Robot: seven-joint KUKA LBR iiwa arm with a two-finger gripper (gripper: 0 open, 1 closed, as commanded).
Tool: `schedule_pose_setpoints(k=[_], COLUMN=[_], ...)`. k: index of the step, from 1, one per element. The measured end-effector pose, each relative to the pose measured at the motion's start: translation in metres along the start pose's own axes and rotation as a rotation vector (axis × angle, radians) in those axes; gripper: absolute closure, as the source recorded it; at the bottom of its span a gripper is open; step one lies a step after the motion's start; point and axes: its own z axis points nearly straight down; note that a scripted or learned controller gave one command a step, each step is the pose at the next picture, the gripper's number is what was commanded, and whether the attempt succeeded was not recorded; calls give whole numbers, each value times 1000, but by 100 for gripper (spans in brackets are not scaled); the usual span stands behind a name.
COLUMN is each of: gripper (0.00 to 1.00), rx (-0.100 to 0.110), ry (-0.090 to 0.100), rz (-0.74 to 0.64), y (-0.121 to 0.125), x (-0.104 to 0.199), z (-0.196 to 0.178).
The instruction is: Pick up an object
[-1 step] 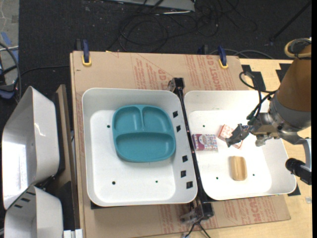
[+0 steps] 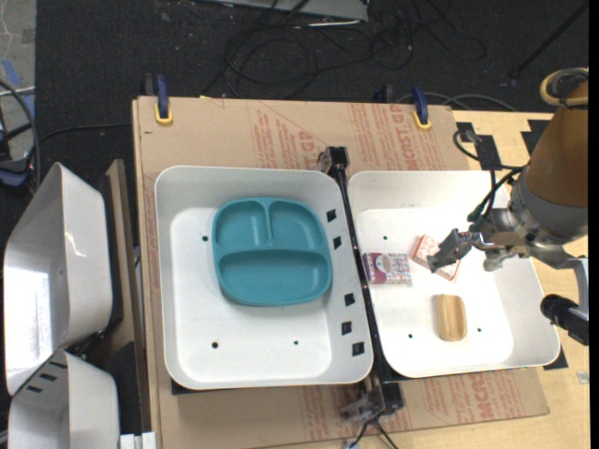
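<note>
The gripper (image 2: 447,255) sits over the right bin (image 2: 530,349), right at a small red and white box (image 2: 427,248); I cannot tell how its jaws stand; a purple packet (image 2: 387,267) and tan block (image 2: 451,317) lie near, with bare floor around them.

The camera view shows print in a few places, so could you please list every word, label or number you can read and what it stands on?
Red lettering on the cardboard sheet under the bins: printed repeatedly, but turned and too blurred to read.
Label on the small purple-and-white packet in the right bin: too small to read.
Red-and-white packet by the gripper: no legible print.
Teal divided plate and tan block: no text.
</note>
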Motion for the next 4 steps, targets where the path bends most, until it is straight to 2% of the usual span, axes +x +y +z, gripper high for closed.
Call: schedule_pose_setpoints(k=[2, 3, 4], gripper=[0, 0, 100], rx=[7, 4, 1], ry=[1, 1, 1], rz=[3, 4, 5], y=[1, 0, 1], x=[0, 1, 1], z=[127, 171, 159])
